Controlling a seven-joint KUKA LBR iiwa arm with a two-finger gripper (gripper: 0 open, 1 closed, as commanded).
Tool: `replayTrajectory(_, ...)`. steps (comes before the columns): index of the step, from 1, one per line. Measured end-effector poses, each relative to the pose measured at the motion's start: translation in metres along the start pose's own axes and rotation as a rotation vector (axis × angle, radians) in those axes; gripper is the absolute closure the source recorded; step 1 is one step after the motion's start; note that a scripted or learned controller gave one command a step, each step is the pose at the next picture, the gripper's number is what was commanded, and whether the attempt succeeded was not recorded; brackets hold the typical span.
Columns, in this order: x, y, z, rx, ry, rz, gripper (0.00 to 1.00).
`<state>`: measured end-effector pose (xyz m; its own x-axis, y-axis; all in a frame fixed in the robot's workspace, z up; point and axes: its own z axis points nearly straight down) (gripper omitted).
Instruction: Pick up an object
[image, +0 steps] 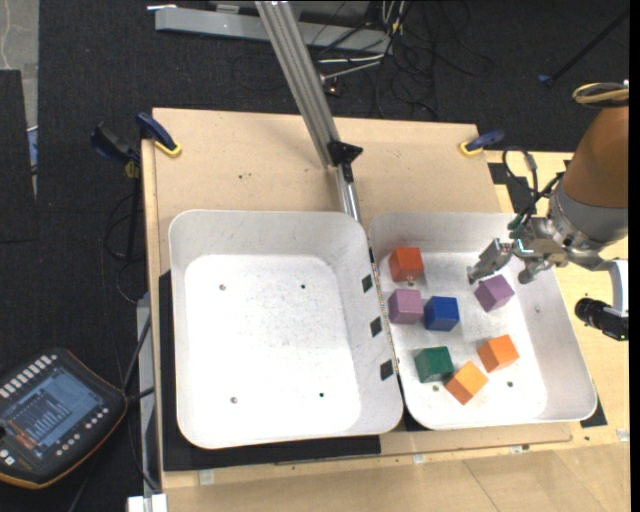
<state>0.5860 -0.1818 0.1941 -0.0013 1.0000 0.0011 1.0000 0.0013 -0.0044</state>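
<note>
- Arm comes in from the right edge of the bench, its grey and orange body standing over the right rim of the right bin; the wrist bends down and to the left, toward the far part of that bin.
- Gripper hangs low over the far right part of the right bin, with its fingers pointing left and down. The fingers stand somewhat apart, and nothing is between them.
- Just beside the gripper, on its near side, lies a purple cube, tilted a little; whether the fingers touch it I cannot tell.
- An orange-red cube sits near the far left corner of the right bin, close to the left wall.
- A second purple cube lies just below it, and a blue cube is right beside this one, touching it or almost touching.
- A green cube rests nearer the front edge, in the left half of the bin.
- Two orange cubes are at the front: one just beside the green cube, the other a bit further right and back.
- The left bin stands side by side with the right one, their rims touching.
- A handheld control pendant lies on the dark floor, off the left front corner of the bench.
</note>
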Motion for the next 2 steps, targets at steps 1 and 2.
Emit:
replayTrajectory(1, 0.000, 0.001, -0.003, -0.003, -0.001, -0.001, 0.00)
replayTrajectory(2, 0.005, 0.009, 0.048, 0.000, 0.000, -0.002, 0.00)
